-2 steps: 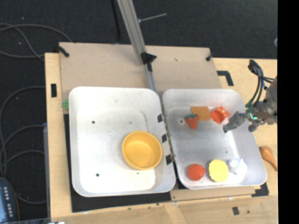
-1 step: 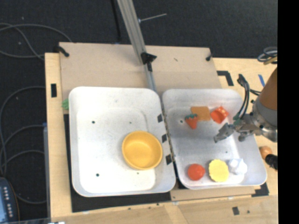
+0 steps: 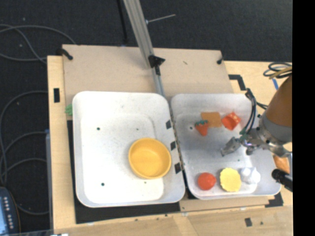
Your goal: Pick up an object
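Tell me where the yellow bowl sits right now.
In the camera view, the yellow bowl sits in the left bin, toward its lower right part, close to the divide with the right bin.

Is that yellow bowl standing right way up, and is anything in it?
Upright and empty: the yellow bowl shows its open mouth and bare yellow inside, sitting in the left bin.

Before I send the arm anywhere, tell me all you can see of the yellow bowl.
The yellow bowl is round, a solid warm yellow, and looks like smooth plastic. It sits upright with its opening facing up, and nothing can be seen inside it. It rests on the floor of the left bin, toward that bin's lower right, close to the wall shared with the right bin. Nothing else touches it; the gripper is over the right bin.
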`<state>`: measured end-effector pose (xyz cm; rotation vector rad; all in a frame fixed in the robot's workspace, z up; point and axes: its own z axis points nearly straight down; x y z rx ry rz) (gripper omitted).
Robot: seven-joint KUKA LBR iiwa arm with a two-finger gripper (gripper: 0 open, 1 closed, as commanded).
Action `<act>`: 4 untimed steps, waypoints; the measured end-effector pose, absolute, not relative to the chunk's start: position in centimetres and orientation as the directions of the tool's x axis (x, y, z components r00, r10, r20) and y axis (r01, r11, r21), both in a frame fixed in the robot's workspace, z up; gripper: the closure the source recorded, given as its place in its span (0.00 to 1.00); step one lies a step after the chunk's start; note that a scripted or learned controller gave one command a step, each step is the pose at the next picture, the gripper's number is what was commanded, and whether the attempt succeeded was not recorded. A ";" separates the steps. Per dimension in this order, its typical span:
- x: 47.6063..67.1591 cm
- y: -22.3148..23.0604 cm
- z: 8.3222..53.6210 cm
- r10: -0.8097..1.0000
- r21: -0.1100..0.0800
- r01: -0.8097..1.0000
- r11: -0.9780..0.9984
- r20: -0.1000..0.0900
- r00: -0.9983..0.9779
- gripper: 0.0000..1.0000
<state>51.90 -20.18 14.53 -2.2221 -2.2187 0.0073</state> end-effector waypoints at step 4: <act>52.9 -20.8 21.9 1.000 0.009 1.000 0.004 -0.003 -0.004 1.00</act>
